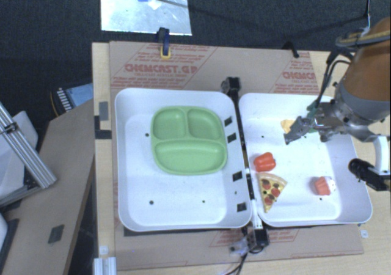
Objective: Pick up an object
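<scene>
The right bin (342, 209) holds a red toy pepper (264, 161), a toy pizza slice (270, 189), a red and white toy (323, 186) and a small yellow piece (288, 125). My gripper (297, 129) hovers over the upper part of this bin, right beside the yellow piece and partly covering it. The arm reaches in from the right, its orange band at the top right. Nothing shows between the fingers.
The left bin (131, 200) contains a green divided plate (188, 140). A black divider with clips (239, 145) runs between the two bins. Brown cardboard (201, 63) lies under both bins, with a yellow clamp (165, 44) at the back.
</scene>
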{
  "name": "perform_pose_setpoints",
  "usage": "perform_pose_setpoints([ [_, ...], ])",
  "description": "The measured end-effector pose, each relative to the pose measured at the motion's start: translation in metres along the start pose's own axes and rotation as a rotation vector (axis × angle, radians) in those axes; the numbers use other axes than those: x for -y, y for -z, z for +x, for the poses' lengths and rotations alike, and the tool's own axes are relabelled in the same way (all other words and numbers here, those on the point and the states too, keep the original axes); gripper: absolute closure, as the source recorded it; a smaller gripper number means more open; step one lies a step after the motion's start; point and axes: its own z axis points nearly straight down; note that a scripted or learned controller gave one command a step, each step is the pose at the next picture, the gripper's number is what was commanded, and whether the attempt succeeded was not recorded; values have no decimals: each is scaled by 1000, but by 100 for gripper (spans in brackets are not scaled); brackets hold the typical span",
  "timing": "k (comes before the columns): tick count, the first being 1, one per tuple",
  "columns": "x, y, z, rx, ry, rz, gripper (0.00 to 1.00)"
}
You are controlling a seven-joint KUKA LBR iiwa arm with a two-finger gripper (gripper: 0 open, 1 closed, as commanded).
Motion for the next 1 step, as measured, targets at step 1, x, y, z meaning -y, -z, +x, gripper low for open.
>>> perform_pose_setpoints([
  [1,1,-56,10,-1,-1,4,0],
])
